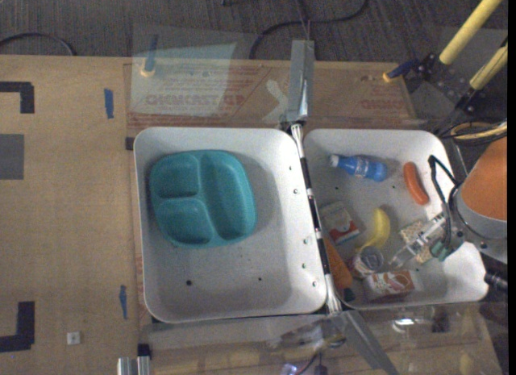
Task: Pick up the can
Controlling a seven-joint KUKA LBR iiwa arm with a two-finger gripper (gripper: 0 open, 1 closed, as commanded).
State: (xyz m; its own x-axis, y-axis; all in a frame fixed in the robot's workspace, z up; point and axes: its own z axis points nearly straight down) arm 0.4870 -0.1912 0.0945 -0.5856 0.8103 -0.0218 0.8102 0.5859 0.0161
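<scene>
While the can (368, 261) lies on its side near the front of the right bin (367, 141), just left of the gripper (422, 243), I cannot tell how the gripper is set. A juice carton (390, 283) sits just beside the can.

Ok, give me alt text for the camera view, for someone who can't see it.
The grey arm's tool hangs low in the right white bin near a small can, yellow banana, blue bottle and orange sausage-shaped toy. A teal divided plate lies in the left white bin.
</scene>
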